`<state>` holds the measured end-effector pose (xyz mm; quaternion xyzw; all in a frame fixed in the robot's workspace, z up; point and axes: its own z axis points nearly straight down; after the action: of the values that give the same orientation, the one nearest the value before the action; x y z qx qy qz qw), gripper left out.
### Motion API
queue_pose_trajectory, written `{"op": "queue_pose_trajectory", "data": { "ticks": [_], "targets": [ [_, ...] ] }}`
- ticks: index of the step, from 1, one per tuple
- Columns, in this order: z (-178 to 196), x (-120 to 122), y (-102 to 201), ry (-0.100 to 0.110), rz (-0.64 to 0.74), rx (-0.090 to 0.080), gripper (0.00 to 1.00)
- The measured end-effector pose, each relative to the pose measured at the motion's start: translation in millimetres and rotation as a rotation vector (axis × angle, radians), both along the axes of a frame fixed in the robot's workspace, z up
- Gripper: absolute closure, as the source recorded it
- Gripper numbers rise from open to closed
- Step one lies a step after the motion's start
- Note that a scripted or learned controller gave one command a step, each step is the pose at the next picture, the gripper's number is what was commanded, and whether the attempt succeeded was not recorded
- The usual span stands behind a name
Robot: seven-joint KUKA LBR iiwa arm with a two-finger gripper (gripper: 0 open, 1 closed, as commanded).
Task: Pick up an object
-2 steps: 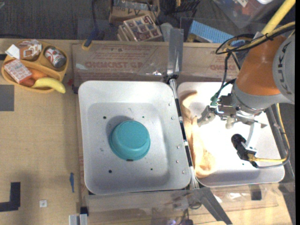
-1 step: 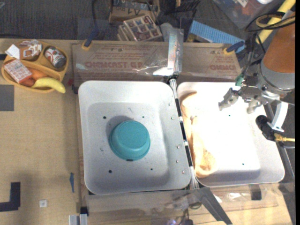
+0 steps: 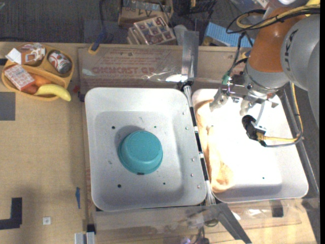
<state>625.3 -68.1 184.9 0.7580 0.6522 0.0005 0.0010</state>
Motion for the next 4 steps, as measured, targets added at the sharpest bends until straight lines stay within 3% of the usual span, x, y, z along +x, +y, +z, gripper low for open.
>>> {"op": "queue_pose_trajectory", "data": {
  "ticks": [1, 2, 3, 4],
  "targets": [
    [0, -29, 55, 0.004, 0.076, 0.001, 0.0],
    [-20, -27, -35, 0.002, -0.024, 0.0, 0.0],
    [11, -35, -94, -0.001, -0.006, -0.001, 0.0],
    [-97, -20, -38, -0.002, 0.03, 0.0, 0.0]
  ]
}}
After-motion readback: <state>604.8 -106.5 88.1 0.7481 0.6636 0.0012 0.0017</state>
